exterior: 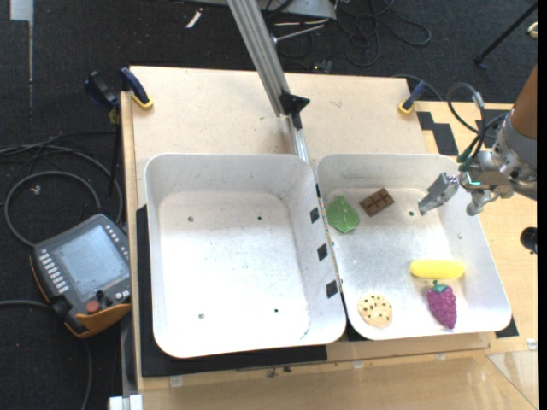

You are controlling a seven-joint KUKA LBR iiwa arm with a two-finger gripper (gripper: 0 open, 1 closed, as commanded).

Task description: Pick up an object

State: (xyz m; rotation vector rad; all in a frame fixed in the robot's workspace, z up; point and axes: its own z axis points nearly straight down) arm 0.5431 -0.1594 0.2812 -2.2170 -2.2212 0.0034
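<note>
Objects sit loose in the right bin (479, 254), green leaf (344, 215), brown chocolate (376, 202), yellow banana (438, 269), purple grapes (443, 305), cookie (374, 311), with the tool (455, 193) hovering far-right, fingers spread, holding nothing.

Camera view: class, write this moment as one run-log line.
gripper: open, over right bin far edge, holds nothing | right bin: leaf, chocolate, banana, grapes, cookie | pick: not yet done
</note>
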